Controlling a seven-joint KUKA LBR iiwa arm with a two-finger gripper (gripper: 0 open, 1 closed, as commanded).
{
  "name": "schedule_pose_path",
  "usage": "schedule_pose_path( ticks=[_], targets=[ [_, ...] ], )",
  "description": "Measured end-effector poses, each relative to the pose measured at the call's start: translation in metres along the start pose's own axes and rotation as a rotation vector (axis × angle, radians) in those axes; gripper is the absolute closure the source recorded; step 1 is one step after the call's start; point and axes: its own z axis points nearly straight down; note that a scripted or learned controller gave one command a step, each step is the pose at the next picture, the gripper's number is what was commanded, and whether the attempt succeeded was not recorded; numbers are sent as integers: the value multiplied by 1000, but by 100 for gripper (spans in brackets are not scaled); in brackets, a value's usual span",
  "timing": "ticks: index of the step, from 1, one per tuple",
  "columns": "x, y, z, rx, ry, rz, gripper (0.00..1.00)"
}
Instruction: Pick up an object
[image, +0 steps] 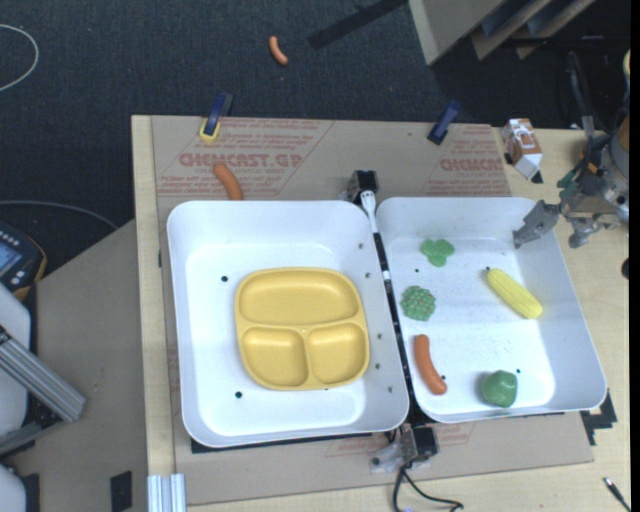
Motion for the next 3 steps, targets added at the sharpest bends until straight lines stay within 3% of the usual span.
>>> schedule_pose_path(
  ticks=[1,3],
  targets=[
    [1,3,-9,-15,-4,-4,0],
    [3,15,81,-9,-1,-5,0]
  ],
)
